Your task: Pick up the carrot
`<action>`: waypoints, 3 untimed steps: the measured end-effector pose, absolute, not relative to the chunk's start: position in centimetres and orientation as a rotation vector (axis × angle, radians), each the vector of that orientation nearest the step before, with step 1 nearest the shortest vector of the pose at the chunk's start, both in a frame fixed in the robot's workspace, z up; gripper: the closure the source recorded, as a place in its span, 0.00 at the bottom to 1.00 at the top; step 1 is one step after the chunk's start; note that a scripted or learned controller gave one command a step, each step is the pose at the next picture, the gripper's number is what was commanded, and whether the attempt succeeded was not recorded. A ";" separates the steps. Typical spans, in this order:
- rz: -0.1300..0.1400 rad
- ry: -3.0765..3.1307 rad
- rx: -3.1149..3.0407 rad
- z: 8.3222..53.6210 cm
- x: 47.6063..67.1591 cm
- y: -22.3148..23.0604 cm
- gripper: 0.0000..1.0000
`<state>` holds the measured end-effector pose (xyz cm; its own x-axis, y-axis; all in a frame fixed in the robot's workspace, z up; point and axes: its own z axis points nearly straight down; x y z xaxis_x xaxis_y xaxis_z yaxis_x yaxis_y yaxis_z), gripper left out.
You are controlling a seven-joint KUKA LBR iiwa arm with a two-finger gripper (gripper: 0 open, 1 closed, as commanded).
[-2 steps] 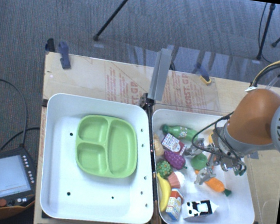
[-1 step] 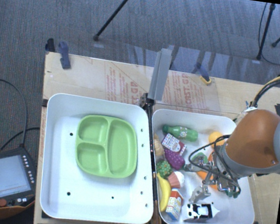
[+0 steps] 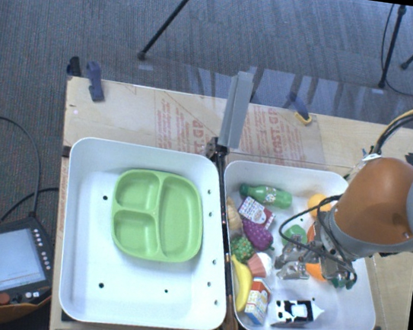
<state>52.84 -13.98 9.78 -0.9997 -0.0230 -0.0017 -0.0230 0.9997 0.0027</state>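
Nearest the bottom of the frame, in the right bin [image 3: 362, 318], I saw a black-and-white toy [image 3: 294, 310] lying by the lower wall, with a small carton [image 3: 257, 299] and a banana [image 3: 241, 281] to its left. Just above them the end effector [image 3: 297, 268] hung low over the bin's middle, the arm [image 3: 377, 209] coming in from the right edge with its orange band over the bin's right side. Whether its fingers were spread or pressed together I could not tell from this angle. The carrot [image 3: 315, 270] showed as a patch of orange just right of the end effector, partly hidden under the wrist; I could not tell if they touched. Left of it lay a purple bunch of grapes [image 3: 257, 235], and farther up a green bottle [image 3: 266, 195] near the bin's upper wall. In the left bin [image 3: 77, 256] sat a green divided plate [image 3: 159, 215]. Beyond both bins the desk [image 3: 145, 109] ran to the upper edge
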 end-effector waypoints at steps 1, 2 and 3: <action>-0.002 3.120 -0.207 23.8 57.8 -11.1 1.00; 0.009 3.098 -0.562 11.3 51.9 -13.0 1.00; -0.002 3.081 -0.536 25.7 53.4 -6.0 1.00</action>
<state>53.39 -6.00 25.74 -0.9411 -0.3378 -0.0136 -0.3378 0.9412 -0.0034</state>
